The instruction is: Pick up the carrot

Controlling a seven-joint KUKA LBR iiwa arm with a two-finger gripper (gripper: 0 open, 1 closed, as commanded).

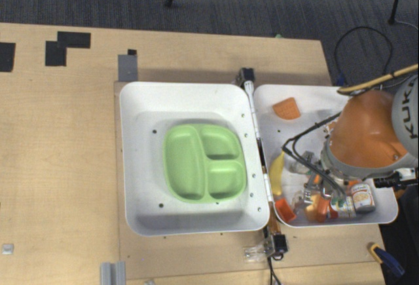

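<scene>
Down in the right bin [298, 97] the gripper [319, 187] is buried among cables and clutter, and whether it is open or closed, I cannot tell. Right under it sits a jumble: a small jar [362, 198], something red-orange [285, 210] at the near rim, a banana [277, 172] just to its left. The carrot? I cannot pick it out for sure in that pile. An orange wedge [286, 109] lies apart at the far end. Over in the left bin [141, 113], a green divided plate [204, 162].
</scene>
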